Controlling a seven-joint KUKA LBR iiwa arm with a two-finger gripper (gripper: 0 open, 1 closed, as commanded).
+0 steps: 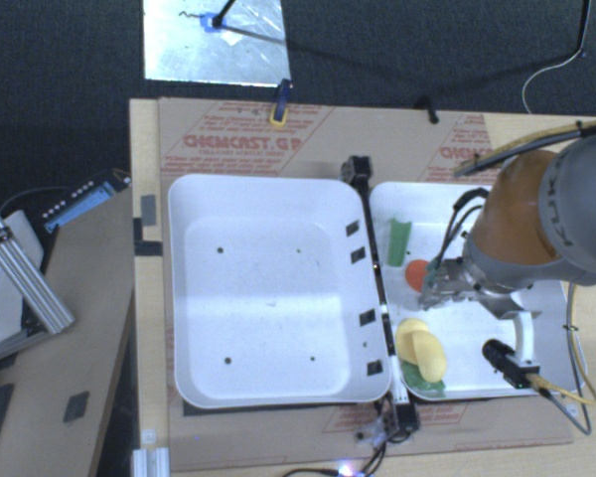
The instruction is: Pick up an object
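The right bin [447, 199] holds a green block [399, 240] near its left wall, a small red-orange ball [415, 273] below it, and a yellow rounded object [421, 350] lying on a green flat piece [424, 382] at the front left corner. My gripper [439, 291] hangs low in this bin, just right of the red-orange ball and above the yellow object. The wrist hides its fingertips, and nothing shows between them.
The left bin [270, 288] sits beside the right one, with black clips [363, 256] along the shared wall. My arm [541, 217] covers the right bin's right half. A cardboard sheet [308, 132] lies under both bins.
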